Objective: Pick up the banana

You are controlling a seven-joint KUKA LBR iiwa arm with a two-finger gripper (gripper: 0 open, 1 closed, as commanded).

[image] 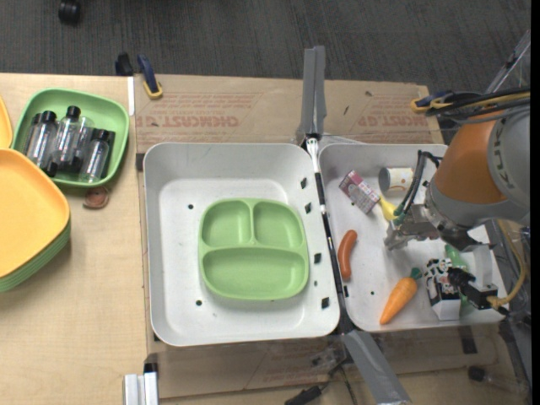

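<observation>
We judged the reach still in hand. The grey arm's two-finger gripper (407, 234) hovered low in the right shallow white bin (364, 304), just beside the small yellow banana (388, 208) near that bin's far edge; whether it stood open we could not tell. Centring over the banana seemed wise, clear of the pink packet (360, 191). The bench (84, 327) was pale wood.
</observation>
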